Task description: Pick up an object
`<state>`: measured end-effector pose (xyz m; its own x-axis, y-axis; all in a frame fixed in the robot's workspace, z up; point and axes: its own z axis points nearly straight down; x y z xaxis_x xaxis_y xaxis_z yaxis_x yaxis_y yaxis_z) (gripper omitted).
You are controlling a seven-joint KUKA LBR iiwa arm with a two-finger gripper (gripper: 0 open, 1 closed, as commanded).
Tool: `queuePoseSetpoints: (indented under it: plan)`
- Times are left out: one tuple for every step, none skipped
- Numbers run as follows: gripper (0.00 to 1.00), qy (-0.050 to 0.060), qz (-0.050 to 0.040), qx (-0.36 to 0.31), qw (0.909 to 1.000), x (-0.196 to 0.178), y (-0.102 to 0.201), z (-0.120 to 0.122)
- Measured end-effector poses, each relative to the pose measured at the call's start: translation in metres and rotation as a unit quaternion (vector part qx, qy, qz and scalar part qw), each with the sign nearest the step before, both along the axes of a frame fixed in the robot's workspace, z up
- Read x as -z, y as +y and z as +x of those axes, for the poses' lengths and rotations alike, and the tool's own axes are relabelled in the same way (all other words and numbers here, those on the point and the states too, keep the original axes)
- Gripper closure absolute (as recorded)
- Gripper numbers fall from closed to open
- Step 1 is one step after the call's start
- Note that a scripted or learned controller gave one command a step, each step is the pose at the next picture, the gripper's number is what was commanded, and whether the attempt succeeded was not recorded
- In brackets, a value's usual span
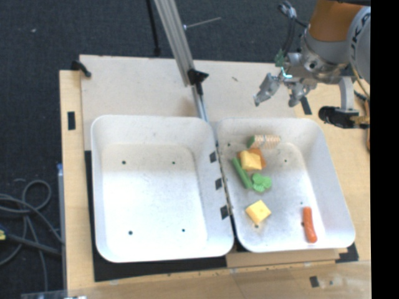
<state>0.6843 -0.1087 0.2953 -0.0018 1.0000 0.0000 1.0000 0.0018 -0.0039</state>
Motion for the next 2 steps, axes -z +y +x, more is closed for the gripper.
queuePoseSetpoints:
  plan:
    - [0.0, -0.002, -0.0012, -0.001, 1.0, -0.003, -0.001, 0.001]
    - [0.0, 0.0, -0.001, -0.001, 1.0, 0.039, 0.0, 0.004]
